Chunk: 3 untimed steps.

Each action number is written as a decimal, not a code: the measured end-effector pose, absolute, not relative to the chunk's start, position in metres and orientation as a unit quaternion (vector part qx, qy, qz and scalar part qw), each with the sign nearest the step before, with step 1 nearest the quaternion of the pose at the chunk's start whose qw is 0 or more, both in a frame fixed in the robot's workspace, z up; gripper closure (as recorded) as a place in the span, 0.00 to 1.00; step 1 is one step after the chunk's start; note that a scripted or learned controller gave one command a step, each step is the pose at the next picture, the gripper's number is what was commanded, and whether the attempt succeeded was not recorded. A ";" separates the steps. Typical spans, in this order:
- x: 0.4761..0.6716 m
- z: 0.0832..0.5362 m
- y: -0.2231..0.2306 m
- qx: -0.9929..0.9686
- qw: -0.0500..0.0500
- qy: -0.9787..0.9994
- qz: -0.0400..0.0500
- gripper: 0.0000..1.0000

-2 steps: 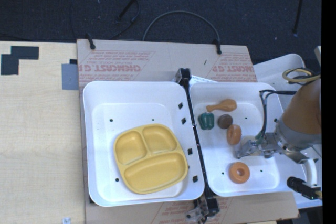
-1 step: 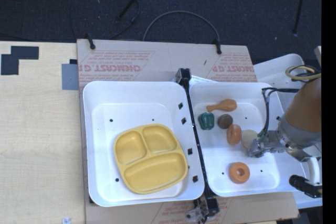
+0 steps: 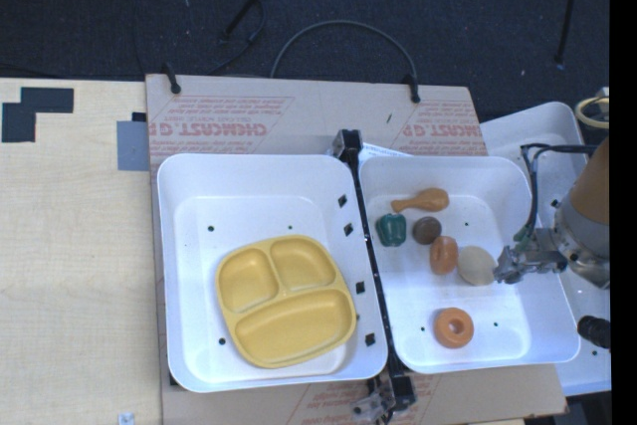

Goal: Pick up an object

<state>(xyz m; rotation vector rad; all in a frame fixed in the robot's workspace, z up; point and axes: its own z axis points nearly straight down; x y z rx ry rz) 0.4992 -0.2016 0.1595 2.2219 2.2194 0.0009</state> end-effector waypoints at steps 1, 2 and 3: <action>0.491 0.209 -0.207 0.708 0.001 0.706 0.000 1.00; 0.492 0.230 -0.208 0.707 0.000 0.708 0.000 1.00; 0.495 0.240 -0.157 0.705 -0.002 0.709 0.000 1.00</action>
